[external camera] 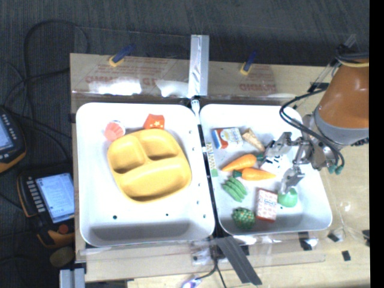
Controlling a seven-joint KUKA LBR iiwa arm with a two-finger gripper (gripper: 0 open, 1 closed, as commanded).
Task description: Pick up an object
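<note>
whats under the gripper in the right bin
A green object lies just below the gripper tip, on the right bin floor. The gripper covers its top edge, so contact cannot be judged.

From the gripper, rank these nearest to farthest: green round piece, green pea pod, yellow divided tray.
Measured from the gripper:
1. Green round piece, just below it, right bin.
2. Green pea pod, same bin, toward the divider.
3. Yellow divided tray, left bin.
</note>
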